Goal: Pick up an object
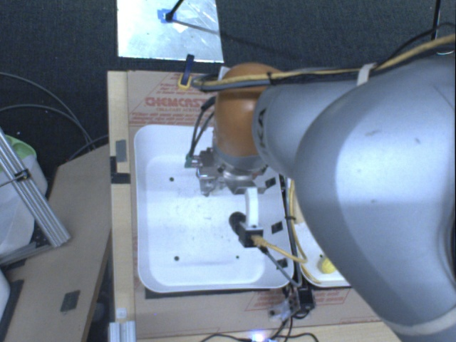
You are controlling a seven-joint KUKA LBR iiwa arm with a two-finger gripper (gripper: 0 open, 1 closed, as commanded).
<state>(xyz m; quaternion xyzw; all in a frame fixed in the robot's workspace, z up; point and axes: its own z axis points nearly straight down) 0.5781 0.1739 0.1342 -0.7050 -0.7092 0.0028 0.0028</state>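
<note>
over the left white bin [142, 212], in the camera view, the gripper [209, 182] hangs low beneath the orange band [235, 123] of the arm [356, 155], above the bin's far half and toward its right wall. we cannot tell whether the gripper is released or clenched, because the wrist housing covers it from above. we therefore claim no hold. the bare floor of this bin carries a few small dark specks [177, 258], well apart from one another. the one clear candidate for the task is a small yellow object [326, 266]. it lies in the right white bin [329, 281] near its front edge, well apart from the gripper and partly covered by the arm.

we judge the step in hand to be the approach or descent into the left bin, with no pick confirmed. the next move calls for a target under the gripper. if none lies hidden below the wrist, the arm would have to lift clear of the bin wall, cross to the right bin, centre over the yellow object and close on it. the object's small size suggests a precise, low grasp.
</note>
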